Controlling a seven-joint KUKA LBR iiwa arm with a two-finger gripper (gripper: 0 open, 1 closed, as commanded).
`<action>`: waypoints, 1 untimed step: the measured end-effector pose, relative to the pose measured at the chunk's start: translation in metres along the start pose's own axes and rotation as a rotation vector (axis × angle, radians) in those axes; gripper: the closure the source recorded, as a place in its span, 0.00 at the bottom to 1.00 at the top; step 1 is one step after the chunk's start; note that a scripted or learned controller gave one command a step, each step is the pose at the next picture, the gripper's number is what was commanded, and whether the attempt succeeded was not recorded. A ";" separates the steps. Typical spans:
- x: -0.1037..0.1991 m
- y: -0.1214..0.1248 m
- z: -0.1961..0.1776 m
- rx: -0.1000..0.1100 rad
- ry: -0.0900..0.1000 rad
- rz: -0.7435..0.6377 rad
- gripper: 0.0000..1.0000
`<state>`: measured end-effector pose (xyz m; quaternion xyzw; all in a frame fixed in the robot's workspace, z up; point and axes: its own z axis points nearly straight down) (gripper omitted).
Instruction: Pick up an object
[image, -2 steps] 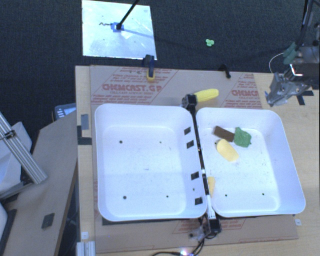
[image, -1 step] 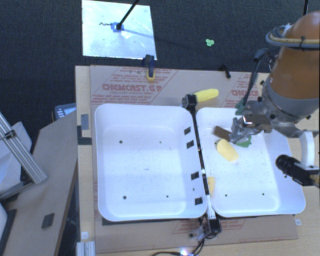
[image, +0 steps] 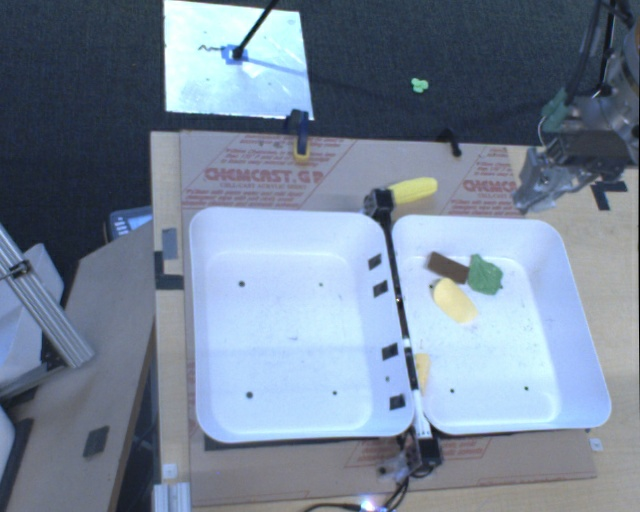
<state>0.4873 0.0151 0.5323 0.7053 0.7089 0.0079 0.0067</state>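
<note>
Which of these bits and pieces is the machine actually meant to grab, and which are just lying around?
For the job:
- gripper, above the right bin's far edge
- brown block, green piece and yellow piece in the right bin

Lying about:
- yellow-handled tool behind the bins
- left bin
- small green scrap on the dark floor

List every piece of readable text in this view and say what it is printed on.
"CHEMCAST G P", red print on the brown paper-covered board under the two shallow white bins.
The same red print near the board's right corner: too cut off to read.
Red print along the board's front edge: too blurred.
</note>
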 end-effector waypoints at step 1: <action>0.068 -0.004 0.125 0.030 -0.002 -0.005 1.00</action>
